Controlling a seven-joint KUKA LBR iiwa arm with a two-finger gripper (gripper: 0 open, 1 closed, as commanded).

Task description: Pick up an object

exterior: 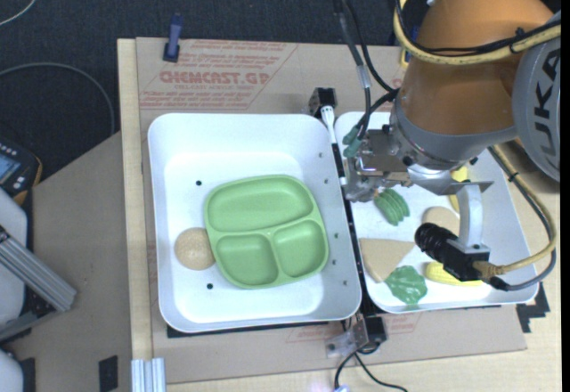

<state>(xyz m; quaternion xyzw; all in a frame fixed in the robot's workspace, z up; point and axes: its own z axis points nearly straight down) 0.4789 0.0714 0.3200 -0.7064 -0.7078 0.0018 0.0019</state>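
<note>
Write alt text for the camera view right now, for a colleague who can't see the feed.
A grey arm with an orange band reaches from the right over the right white bin, its gripper low near the bin's left wall, above small green, tan and yellow items. The left white bin holds a green divided tray with a round tan piece beside it.

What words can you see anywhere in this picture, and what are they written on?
"CHEMCAST G P", in big red letters on the brown board under the bins.
Smaller red lines above and below it on the same board: too blurred to read.
"UK", black letters cut off at the picture's edge, on the grey arm.
</note>
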